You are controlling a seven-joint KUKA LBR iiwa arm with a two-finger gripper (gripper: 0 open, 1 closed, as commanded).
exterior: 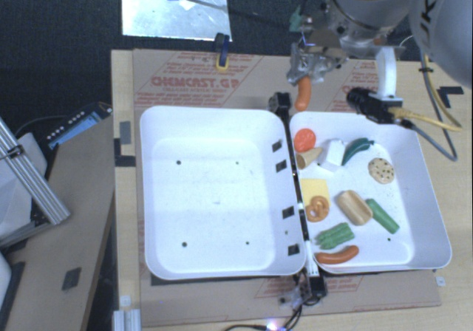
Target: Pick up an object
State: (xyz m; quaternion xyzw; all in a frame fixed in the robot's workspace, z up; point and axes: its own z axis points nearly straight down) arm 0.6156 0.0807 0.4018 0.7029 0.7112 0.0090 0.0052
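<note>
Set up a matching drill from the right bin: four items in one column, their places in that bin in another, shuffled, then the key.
Items:
1. tomato
2. cookie
3. sausage
4. pretzel

Places in the right bin:
A. near front edge, lowest in view
B. top left corner, beside the divider
C. right of centre, below the dark green pepper
D. left side, on the yellow cheese slice

Pairs: 1-B, 2-C, 3-A, 4-D

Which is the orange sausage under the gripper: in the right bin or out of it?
Out: the orange sausage hangs upright from the gripper, above the right bin.
</note>
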